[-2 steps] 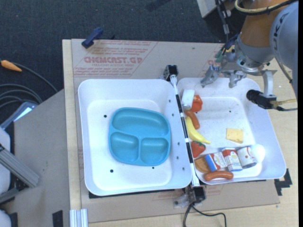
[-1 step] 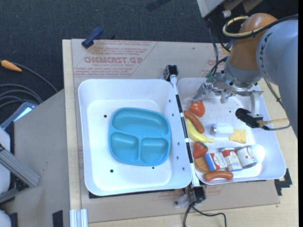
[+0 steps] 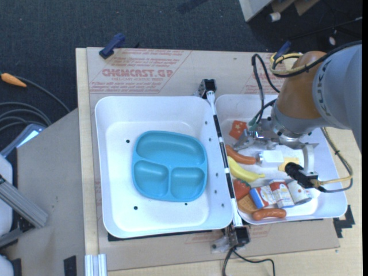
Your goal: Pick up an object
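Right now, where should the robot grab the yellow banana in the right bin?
Grab the banana around its middle, coming straight down from above. It lies flat and long, slanting across the right bin, so the hand should close across its narrow width. Its left end is clearest; toys crowd the other end.

One camera sits high above the bench [image 3: 172,68] and looks down at a slant, far enough to see both white bins [image 3: 109,171] side by side
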`<action>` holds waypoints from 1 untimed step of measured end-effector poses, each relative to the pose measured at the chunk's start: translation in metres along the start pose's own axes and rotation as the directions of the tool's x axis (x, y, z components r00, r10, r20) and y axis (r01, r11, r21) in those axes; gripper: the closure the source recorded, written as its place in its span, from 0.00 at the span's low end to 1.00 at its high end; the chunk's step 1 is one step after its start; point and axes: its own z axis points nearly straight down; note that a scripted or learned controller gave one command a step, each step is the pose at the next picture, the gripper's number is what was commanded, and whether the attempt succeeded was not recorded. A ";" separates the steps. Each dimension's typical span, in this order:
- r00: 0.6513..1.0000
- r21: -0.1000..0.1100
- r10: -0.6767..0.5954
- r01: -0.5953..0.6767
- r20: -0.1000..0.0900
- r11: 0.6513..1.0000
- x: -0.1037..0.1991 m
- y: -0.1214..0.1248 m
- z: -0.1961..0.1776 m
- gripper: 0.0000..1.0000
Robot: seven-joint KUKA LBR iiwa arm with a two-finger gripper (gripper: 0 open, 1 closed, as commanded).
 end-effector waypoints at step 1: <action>1.000 -0.001 0.001 -0.001 0.000 1.000 0.000 0.000 -0.010 1.00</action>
